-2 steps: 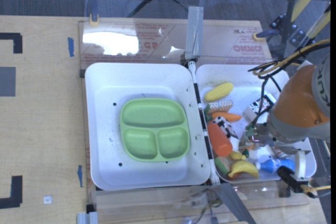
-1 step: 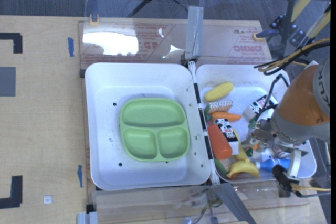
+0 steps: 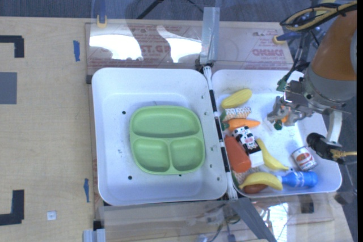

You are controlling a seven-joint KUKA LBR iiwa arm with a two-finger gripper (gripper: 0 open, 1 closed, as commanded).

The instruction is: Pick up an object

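Tool [image 3: 279,116] hovered low over the right bin [image 3: 329,178], holding nothing I could see; how far open it stood I cannot tell. Far to its left lay a green tray [image 3: 167,139], kept apart. Just left and below, the toys [image 3: 249,144] crowded together, ready for picking.

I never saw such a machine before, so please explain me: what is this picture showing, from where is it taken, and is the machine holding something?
One camera looks down at a slant on a bench with two white bins. The grey and orange thing on the right is a robot arm; its gripper hangs above the right bin. I see nothing between its fingers. The left bin holds a green divided plate. The right bin holds toy food: corn, a carrot, a banana, a small can and a blue bottle.
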